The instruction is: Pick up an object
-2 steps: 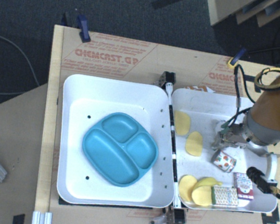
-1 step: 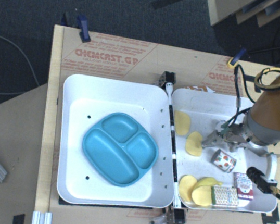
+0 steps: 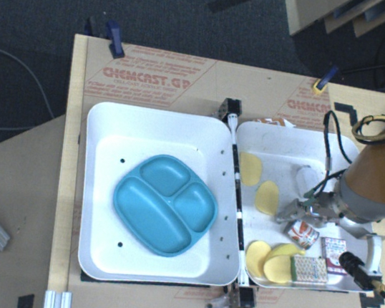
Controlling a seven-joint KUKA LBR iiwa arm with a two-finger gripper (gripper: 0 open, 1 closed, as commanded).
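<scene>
My gripper (image 3: 297, 215) hangs low in the right bin (image 3: 282, 138), its spread impossible to judge from above. A small red-and-white packet (image 3: 303, 235) lies just below it toward the near wall, yellow discs (image 3: 267, 196) beside, blue tray (image 3: 164, 204) left

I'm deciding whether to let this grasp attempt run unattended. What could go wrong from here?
The gripper is down in the right bin, where a small can, yellow discs and a box lie crowded, so it may nudge neighbours or close on nothing. Dark cables hang over the bin and could snag.
</scene>
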